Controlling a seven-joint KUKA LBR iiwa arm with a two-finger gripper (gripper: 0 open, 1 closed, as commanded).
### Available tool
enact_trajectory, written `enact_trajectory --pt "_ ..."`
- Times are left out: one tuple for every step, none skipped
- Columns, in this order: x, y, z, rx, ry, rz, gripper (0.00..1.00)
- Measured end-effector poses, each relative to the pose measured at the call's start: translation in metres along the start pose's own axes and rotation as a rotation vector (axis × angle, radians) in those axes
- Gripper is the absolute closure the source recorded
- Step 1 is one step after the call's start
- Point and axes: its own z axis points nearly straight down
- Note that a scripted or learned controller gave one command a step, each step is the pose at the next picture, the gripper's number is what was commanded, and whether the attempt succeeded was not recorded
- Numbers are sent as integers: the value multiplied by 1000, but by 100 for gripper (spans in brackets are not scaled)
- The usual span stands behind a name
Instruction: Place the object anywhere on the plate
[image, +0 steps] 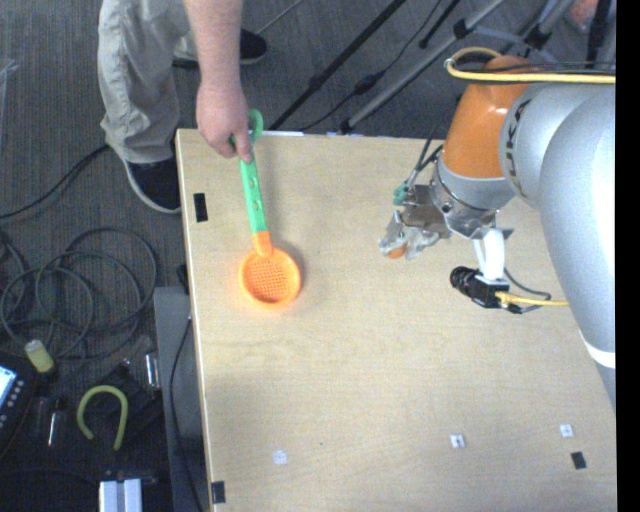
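Wood of the table (400, 400) lies bare at the near end. Further back, the orange scoop (270, 277) sits at the left, its green handle running away to a person's hand (222, 115). The gripper (405, 240) hangs well apart to the scoop's right, with something small and orange between its fingers. No plate is seen.

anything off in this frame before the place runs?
Yes. A person's hand is holding a green-handled orange strainer spoon on the bare wooden table, inside the workspace, left of the gripper. No plate is visible to place on. Something small and orange sits at the gripper, but a grasp can't be confirmed.
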Motion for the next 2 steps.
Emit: enact_trajectory --pt "79 35 -56 -2 2 -26 100" --pt "78 35 -56 -1 0 -25 0"
